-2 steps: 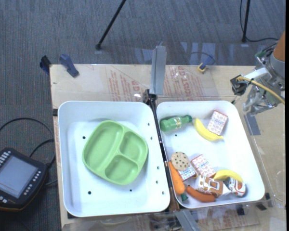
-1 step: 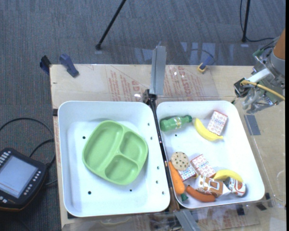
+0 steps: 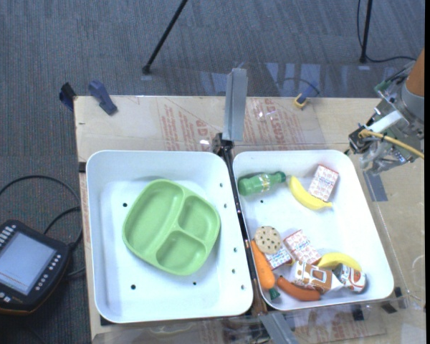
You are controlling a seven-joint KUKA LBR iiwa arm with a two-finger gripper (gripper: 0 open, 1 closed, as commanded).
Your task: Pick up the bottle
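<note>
On the bench, the right bin (image 3: 369,213) holds the green bottle (image 3: 261,183), label unreadable; gripper (image 3: 376,149) state unclear.

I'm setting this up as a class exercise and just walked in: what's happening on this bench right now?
A robot arm reaches in from the right; its gripper hangs outside the right bin, near that bin's far right corner, touching nothing. The green bottle lies on its side at that bin's far left, untouched, among toy foods such as a banana and a carrot. The left bin holds a green divided plate.
</note>
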